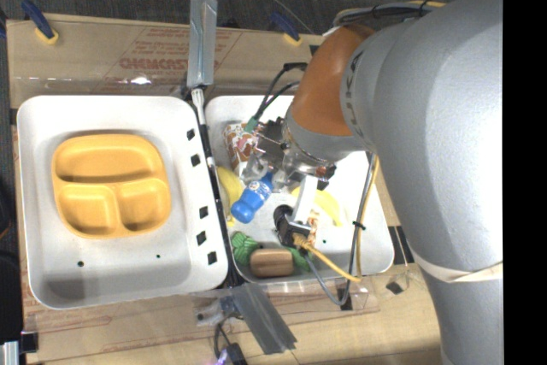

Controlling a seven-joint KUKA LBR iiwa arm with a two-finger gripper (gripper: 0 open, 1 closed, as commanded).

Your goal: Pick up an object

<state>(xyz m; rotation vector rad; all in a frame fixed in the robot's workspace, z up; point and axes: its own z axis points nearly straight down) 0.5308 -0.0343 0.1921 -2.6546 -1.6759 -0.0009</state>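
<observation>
Well, my claw [272, 162] hangs low over the right bin [376, 256], near its left half. From this slant I cannot tell whether it stands apart or together, since my own wrist and grey arm [427, 141] cover much of it. My orange band [325, 94] sits over the bin's far edge.

Two white bins lie side by side on the counter [402, 329]. The left bin [51, 269] holds one yellow tray [111, 182] with three compartments: one long one at the far side and two smaller ones at the near side. It lies flat, about in the middle of its bin.

The things I could pick up crowd the right bin. I count one blue bottle [248, 203] with a white cap, lying tilted just below my claw, the cap end towards it. One brown-and-white packet [241, 141] stands near the bin's far left corner, just beside my claw. Two yellow pieces show: a yellow curved piece [226, 182] against the left wall, touching the bottle, and a second yellow piece [329, 205] further right, partly under my arm. At the near edge lie one brown block [272, 262] and one green thing [244, 245], touching each other.

A cardboard sheet [102, 51] with red print lies under the far side of the bins, with two blue clamps [40, 21] on its far edge. One grey bar [202, 38] stands at the far end of the gap between the bins.
</observation>
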